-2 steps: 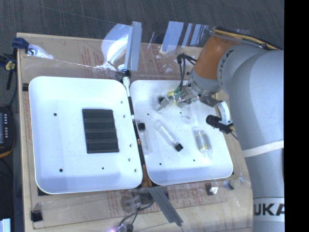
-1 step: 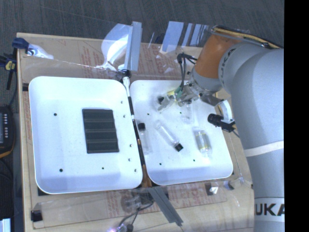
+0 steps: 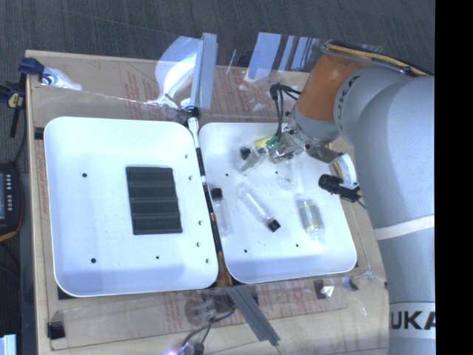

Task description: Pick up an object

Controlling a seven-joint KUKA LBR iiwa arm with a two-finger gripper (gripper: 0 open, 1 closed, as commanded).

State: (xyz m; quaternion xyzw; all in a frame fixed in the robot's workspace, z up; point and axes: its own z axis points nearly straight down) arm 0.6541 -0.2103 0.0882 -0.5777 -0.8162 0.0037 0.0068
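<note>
My gripper (image 3: 279, 149) is low over the back of the right bin (image 3: 336, 261), under the orange-banded wrist (image 3: 325, 87). Clear and yellowish bits lie right at its tip, next to a small dark-capped clear piece (image 3: 247, 156). A clear tube with a black cap (image 3: 257, 208) lies slantwise in the bin's middle. A small clear bottle (image 3: 311, 217) rests toward the right wall, and a tiny black piece (image 3: 216, 194) sits by the left wall. A dark ribbed rectangular block (image 3: 154, 200) lies flat in the left bin (image 3: 74, 272).
The grey arm (image 3: 392, 161) covers the right side of the bench and overhangs the right bin's edge. Clear plastic sheets and a grey bar (image 3: 203, 69) stand behind the bins. A metal bracket (image 3: 251, 313) lies at the front.
</note>
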